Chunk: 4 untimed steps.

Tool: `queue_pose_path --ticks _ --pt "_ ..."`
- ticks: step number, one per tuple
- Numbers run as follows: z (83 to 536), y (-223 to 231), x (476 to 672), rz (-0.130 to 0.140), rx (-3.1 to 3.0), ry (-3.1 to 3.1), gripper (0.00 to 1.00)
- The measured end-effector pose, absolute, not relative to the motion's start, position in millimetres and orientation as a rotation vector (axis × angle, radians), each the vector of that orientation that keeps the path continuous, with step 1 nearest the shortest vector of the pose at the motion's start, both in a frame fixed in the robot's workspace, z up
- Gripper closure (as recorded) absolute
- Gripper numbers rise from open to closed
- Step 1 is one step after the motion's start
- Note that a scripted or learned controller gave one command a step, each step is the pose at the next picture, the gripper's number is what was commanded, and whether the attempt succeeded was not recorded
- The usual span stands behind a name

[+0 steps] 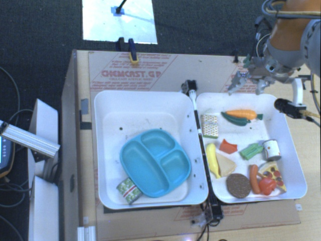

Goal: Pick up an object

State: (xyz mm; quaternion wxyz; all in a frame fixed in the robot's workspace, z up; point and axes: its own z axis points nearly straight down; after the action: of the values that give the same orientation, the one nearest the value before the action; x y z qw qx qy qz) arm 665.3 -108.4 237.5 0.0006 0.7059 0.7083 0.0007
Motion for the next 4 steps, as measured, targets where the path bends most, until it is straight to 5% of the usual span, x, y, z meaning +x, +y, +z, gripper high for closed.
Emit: queue_pose_path --ticks 1,2,3,4 --pt "133.7 -146.7 624.4 -0.001 2.22 2.223 0.0" --pt "100.0 -150.8 666.2 0.017 2.205 2.216 0.0" --pt "112.1 -152.8 667.5 0.018 2.199 2.212 1.0" --pt "111.9 -152.8 667.3 0.018 2.199 2.212 0.0"
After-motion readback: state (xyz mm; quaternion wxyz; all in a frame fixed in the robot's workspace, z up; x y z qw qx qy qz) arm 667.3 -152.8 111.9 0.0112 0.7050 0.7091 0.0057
